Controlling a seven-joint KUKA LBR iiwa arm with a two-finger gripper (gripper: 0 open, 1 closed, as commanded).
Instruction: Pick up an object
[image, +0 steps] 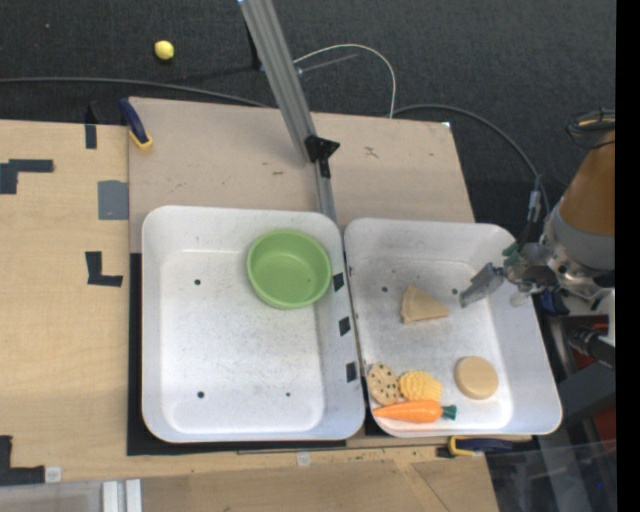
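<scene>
The grey arm with the orange band (590, 200) reached in over the right white plastic bin (440, 240). Its two-finger gripper (483, 284) hung just beside the tan wedge-shaped toy piece (424, 305), which lay near the middle of that bin. Whether the fingers were wide or narrow could not be told, and nothing showed between them.

The wedge looked like a light, hard toy, probably plastic. It should not squash or break. Its smooth slanted sides might slip, so the best place to pinch it seemed to be across its two flat faces, low down.

There were five toys in the right bin: one wedge, one round tan disc like a bun (477, 377), one brown spotted cookie (381, 383), one yellow waffle-patterned round cracker (420, 385), and one orange carrot with a green end (410, 411). The cookie, cracker and carrot lay close together at the near edge.

The left white plastic bin (170, 300) held one green round plastic bowl (289, 268). There were two bins in all.
</scene>
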